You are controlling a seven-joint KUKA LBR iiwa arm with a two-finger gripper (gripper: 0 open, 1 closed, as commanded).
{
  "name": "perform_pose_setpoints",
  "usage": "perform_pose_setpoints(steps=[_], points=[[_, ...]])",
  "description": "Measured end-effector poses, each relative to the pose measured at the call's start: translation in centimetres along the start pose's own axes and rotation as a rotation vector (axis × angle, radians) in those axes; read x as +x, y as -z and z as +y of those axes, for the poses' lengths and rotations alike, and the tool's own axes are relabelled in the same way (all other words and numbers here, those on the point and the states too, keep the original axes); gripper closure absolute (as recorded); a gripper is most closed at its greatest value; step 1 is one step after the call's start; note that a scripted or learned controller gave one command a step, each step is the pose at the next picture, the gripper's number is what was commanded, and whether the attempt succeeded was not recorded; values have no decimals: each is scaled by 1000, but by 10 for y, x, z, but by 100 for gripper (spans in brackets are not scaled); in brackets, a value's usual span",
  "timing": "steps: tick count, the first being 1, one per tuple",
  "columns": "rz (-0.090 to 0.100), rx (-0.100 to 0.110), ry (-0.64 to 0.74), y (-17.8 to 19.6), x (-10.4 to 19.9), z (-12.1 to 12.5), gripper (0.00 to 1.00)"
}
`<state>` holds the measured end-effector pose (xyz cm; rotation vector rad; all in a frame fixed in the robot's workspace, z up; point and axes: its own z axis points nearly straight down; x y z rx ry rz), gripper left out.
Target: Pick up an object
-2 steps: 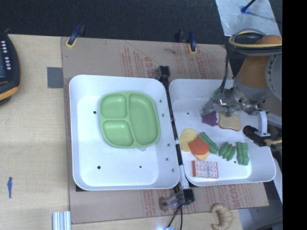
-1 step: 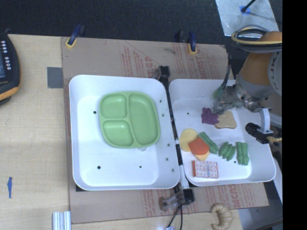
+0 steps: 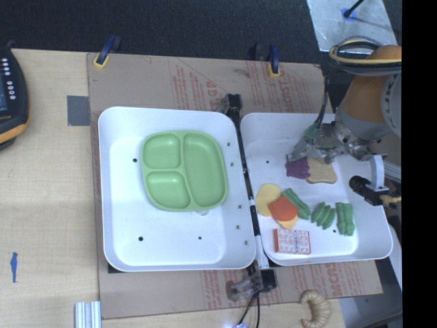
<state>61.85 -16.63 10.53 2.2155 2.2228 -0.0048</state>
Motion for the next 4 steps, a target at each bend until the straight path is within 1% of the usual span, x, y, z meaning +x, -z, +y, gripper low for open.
perform_pose_setpoints(steps=[1,2,3,4], points=[[3,3,-1,-13,0,-2,0],[1,-8,-1,4,-1,2,100],[2,-1,-2,1,-1,0,0],[4,-2,-4,-12,-47,26,0]])
